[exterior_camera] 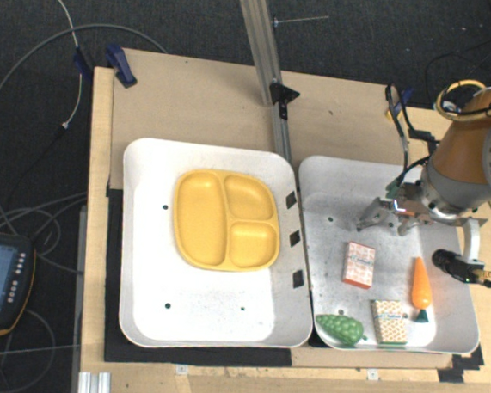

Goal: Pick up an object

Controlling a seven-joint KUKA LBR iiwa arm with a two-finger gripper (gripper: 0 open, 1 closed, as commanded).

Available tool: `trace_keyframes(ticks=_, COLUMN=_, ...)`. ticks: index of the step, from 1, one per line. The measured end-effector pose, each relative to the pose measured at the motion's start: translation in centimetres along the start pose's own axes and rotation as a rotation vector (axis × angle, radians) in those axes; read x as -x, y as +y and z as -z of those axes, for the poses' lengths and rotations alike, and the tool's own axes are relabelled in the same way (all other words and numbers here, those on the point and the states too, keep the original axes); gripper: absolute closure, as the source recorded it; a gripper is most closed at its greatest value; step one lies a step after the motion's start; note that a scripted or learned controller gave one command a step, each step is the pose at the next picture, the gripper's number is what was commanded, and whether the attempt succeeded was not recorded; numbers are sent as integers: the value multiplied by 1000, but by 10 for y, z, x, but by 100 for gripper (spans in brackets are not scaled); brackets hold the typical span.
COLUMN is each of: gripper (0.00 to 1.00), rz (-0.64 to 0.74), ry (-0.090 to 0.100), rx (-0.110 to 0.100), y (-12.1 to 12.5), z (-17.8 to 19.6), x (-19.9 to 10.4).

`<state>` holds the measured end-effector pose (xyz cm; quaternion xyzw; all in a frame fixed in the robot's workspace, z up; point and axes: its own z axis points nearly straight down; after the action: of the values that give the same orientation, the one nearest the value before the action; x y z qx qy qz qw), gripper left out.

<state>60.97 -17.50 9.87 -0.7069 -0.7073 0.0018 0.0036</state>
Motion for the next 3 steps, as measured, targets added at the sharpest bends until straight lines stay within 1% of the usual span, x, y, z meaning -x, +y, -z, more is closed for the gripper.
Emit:
trace_keyframes(ticks=1, gripper=100, rz=1, ry=-1, rx=9, y=2, z=15, x=0)
trace_keyframes(ticks=2, gripper=100, rz=2, ry=-5, rx=16, y=6, z=80, x=-3)
trace_keyframes(ticks=3, gripper=100, rz=2, ry=-4, rx=15, y=3, z=129, x=-11)
